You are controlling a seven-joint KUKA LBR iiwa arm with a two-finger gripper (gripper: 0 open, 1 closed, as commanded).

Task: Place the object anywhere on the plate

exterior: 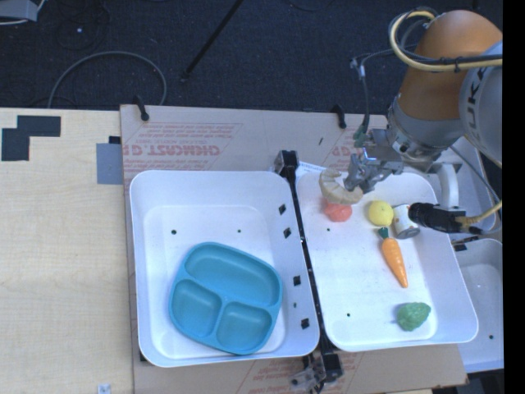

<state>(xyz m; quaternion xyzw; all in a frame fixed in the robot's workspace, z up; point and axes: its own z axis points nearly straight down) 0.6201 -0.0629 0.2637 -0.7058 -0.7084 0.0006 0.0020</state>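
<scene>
The claw (361, 176) hangs over the right bin's far corner, seemingly set to grasp the beige piece (338, 189) just below it, grip state unreadable; the blue plate (225, 296) waits well left.

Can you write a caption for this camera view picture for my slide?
Robot gripper hovers over a beige object in the right bin, near toy food; blue plate waits in the left bin.

Robot lab: cardboard-lined bench (74, 245), loose cables (107, 64) on dark carpet.
</scene>
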